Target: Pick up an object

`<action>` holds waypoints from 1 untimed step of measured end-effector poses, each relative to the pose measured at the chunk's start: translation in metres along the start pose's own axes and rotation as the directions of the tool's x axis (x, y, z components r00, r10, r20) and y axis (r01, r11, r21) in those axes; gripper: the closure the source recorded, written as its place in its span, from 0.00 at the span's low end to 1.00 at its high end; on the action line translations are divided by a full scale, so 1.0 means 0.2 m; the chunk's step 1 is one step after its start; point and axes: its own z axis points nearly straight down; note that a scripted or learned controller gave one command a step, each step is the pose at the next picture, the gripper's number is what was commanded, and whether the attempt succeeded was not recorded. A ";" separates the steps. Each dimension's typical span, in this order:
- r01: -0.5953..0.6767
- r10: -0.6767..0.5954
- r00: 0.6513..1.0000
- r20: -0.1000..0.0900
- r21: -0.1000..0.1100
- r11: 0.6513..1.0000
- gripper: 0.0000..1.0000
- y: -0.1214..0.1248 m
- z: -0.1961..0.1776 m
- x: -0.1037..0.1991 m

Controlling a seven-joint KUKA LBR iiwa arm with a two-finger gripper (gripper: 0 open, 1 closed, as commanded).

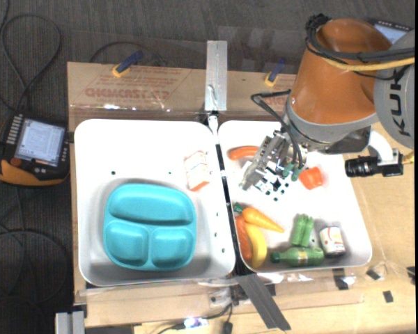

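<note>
While the gripper (265, 171) is hung low over the upper middle of the right bin (355, 207), nothing is seen between its fingers, and whether they are spread or pressed together cannot be told from the slanted view. An orange-red curved piece (241, 152) is found just up-left of the gripper, close against it. A small red-orange object (311, 178) is seen just to its right, apart from it. Below the gripper, nearer the bin's front, a carrot (261, 219) is laid over a banana (256, 245), with a green bottle (297, 257) lying flat beside them, a green bundle (302, 229) above the bottle, and a small can (331, 240) further right. These front items are crowded together, touching or nearly so. Left of the gripper, past the divider, the left bin (90, 138) is seen with a teal sectioned tray (150, 226) and a small white and orange pack (196, 171) near the dividing wall. Much of the right bin's back is covered by the arm's orange band (334, 68). A handheld pendant (31, 149) is lying on the floor far left.
</note>
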 end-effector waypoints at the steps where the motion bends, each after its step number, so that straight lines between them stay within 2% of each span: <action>1: -0.318 0.318 0.948 0.002 0.001 0.948 1.00 -0.21 -0.12 -0.13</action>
